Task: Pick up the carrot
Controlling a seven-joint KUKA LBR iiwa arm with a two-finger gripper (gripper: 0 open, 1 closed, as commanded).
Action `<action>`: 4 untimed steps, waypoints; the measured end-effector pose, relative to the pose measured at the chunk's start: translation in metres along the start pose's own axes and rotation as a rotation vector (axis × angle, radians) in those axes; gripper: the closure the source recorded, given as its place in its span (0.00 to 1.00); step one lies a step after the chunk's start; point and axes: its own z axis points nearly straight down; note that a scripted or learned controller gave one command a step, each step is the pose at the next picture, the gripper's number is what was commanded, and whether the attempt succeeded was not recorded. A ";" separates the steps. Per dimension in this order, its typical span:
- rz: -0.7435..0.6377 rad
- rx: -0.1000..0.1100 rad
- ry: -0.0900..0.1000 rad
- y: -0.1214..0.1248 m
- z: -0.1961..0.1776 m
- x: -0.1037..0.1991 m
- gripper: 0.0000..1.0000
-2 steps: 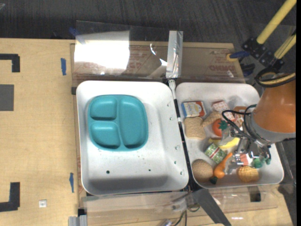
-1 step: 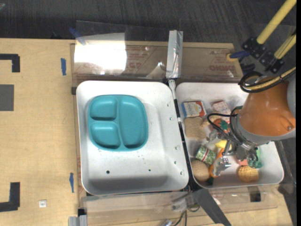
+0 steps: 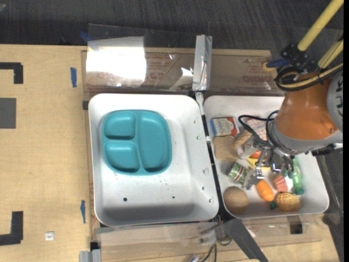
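Bench: brown board top, bearing two shallow white bins side by side, with a clear plastic guard along the far edge.

Left bin (image 3: 185,146): holds one teal divided plate (image 3: 137,141), three compartments, nothing visible on it.

Right bin (image 3: 319,198): holds a crowded heap of toy food. Listed: carrot (image 3: 265,190), orange, short, lying on the bin floor toward the near edge; a tan round item (image 3: 236,198) (potato-like) at the near left; a golden-brown lumpy item (image 3: 287,201) just right of the carrot, apparently touching its tip; a red piece (image 3: 281,183) just behind the carrot; a green item (image 3: 296,180) near the right wall; a small green-labelled can (image 3: 238,173); a printed carton (image 3: 223,126) at the far left; a tan slab (image 3: 223,147), bread-like.

Arm: orange band above the wrist, entering from the right. Gripper (image 3: 268,165) sits low over the heap, just behind the carrot; the state of the jaws cannot be told (cables and clutter mask them). Nothing is visibly grasped.

Risks, as judged:
- Wrong object taken: the red piece and golden item crowd the carrot, so a slightly offset closure may catch a neighbour.
- Slip: the carrot tapers and looks smooth, so a pinch near its end may squeeze it out.
- Jam: a finger landing on an adjacent item rather than beside the carrot could shove the heap.
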 end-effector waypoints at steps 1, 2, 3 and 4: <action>-0.047 0.000 -0.008 -0.040 0.024 0.029 0.00; -0.061 0.001 -0.011 0.001 0.024 0.041 0.00; -0.063 0.002 -0.024 0.002 0.011 0.037 1.00; -0.150 -0.001 -0.007 0.047 -0.094 0.037 1.00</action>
